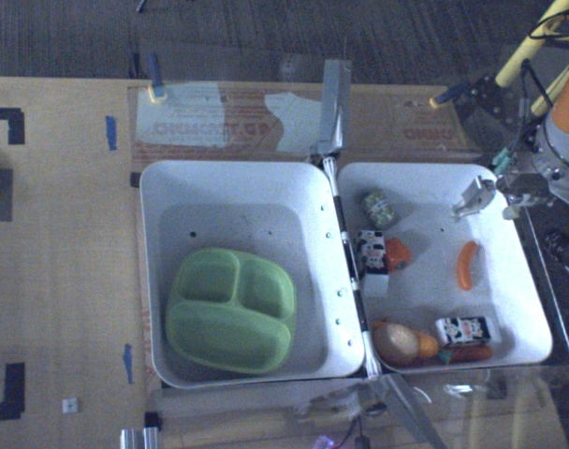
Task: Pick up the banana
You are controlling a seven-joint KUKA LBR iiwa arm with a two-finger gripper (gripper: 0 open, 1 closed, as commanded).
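You can see the tool (474,197) over the right bin (537,316), but its state is too blurry to tell. No shape there looks clearly like the banana; the small things are hard to make out.

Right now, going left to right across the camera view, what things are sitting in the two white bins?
Green divided plate in the left bin → then in the right bin: black-and-white carton → orange sausage-shaped piece. The gripper hangs over the right bin's far right side.
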